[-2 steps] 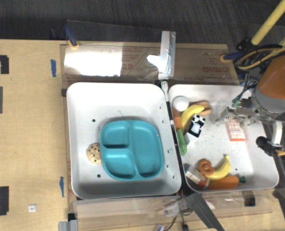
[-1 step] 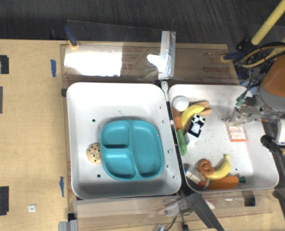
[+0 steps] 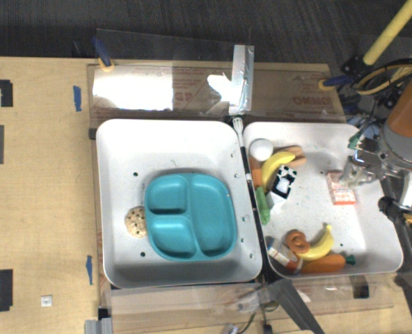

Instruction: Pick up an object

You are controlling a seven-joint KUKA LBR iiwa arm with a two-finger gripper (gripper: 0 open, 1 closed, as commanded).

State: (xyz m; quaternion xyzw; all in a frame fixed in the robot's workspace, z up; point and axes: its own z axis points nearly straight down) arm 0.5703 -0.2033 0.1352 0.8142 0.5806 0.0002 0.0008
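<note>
While the claw (image 3: 352, 176) hovers, a small packet (image 3: 343, 196) lies just below it.

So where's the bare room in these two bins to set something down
Left bin: the strip above the teal tray, and the corners. Right bin: the middle, between the top food pile, the bottom banana and the small packet. Crowded along the divider.

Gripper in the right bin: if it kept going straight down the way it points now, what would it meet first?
Most likely the small pink-and-white packet lying on the right bin floor, directly beneath the gripper. Depth is hard to judge from above, so it could touch bare floor just beside it.
</note>
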